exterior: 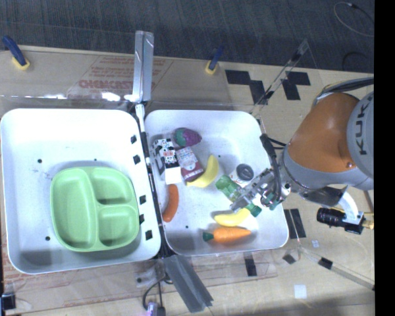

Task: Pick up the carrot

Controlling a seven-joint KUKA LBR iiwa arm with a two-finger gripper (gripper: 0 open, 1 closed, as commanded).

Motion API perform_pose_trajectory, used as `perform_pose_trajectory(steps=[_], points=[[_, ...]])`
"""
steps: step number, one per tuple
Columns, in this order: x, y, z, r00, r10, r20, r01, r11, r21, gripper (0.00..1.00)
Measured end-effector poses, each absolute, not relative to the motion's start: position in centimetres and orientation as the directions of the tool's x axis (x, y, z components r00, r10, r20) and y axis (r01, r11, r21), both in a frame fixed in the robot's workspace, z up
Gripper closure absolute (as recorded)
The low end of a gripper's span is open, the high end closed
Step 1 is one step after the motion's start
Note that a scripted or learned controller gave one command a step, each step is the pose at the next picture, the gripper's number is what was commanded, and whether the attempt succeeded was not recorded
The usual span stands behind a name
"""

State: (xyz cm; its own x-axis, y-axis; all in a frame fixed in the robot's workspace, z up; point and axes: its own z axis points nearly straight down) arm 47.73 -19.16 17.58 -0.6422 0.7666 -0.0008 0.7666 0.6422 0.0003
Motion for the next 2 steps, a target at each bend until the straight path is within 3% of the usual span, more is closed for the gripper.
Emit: perform_pose_trajectory(steps=[1, 2], points=[[47.7, -19.2, 17.6, -0.642, 0.767, -0.001, 0.767, 0.642, 0.000, 0.00], [47.8, -18.2, 9.2, -0.706, 0.708, -0.001, 0.708, 0.706, 0.001, 0.00]])
